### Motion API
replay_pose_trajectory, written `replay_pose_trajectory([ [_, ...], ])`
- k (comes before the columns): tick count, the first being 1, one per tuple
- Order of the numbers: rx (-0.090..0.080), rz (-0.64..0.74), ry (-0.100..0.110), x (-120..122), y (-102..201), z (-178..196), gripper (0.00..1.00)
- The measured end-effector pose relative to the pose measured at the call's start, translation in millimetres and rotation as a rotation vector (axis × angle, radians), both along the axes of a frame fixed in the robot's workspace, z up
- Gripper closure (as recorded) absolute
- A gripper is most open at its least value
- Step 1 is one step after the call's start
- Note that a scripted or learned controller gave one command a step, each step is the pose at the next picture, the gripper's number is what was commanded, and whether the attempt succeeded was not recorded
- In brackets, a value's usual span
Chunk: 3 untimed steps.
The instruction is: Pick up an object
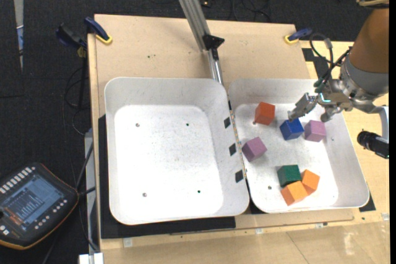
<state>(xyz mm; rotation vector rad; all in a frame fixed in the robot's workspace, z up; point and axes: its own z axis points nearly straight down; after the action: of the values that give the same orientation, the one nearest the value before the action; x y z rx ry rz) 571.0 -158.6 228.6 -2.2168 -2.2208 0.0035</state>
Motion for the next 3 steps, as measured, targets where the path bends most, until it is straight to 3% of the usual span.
replay_pose_trajectory([
  [1, -0.001, -0.001, -0.004, 1, 0, 2, 0.0],
  [3, 0.001, -0.003, 0.003, -8, 0, -106, 0.0],
])
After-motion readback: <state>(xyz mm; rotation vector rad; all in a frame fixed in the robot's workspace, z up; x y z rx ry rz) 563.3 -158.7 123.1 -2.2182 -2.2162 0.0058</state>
